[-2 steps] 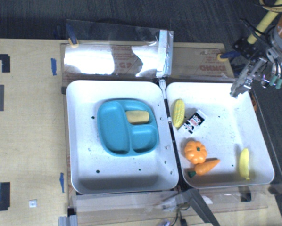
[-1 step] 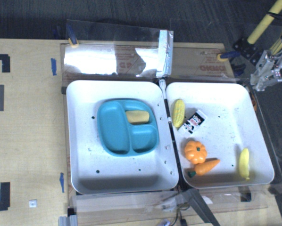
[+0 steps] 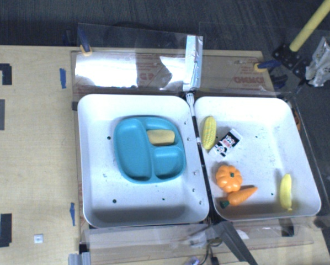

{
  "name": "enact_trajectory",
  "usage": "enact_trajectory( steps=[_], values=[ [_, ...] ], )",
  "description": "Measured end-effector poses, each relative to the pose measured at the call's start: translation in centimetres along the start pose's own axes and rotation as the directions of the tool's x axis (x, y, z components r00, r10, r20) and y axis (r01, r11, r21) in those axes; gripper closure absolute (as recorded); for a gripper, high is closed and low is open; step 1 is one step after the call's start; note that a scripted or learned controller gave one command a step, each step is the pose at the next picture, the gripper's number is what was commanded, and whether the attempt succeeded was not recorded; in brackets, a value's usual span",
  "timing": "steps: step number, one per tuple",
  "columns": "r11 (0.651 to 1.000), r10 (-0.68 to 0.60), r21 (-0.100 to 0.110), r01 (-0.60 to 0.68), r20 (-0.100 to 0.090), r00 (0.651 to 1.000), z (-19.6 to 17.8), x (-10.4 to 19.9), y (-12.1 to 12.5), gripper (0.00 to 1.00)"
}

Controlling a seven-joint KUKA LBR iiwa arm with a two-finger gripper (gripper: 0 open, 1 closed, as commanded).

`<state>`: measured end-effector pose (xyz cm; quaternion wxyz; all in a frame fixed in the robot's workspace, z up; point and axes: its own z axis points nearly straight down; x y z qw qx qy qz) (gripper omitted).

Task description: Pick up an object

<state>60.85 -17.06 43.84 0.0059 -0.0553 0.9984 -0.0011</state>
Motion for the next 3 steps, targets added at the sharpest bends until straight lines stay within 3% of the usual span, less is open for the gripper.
enact_trajectory(
  steps=[1,2,3],
  values=[
    [0.961,-0.276,-0.002,0.276,-0.001,0.961,3.8,-5.3,-3.8,1.0],
    [0.85,-0.526,0.0,0.526,0.002,0.85,2.7,-5.4,-4.8,1.0],
    [0.673,-0.739,-0.005,0.739,0.0,0.674,3.0,-5.0,-5.3,1.0]
  ],
)
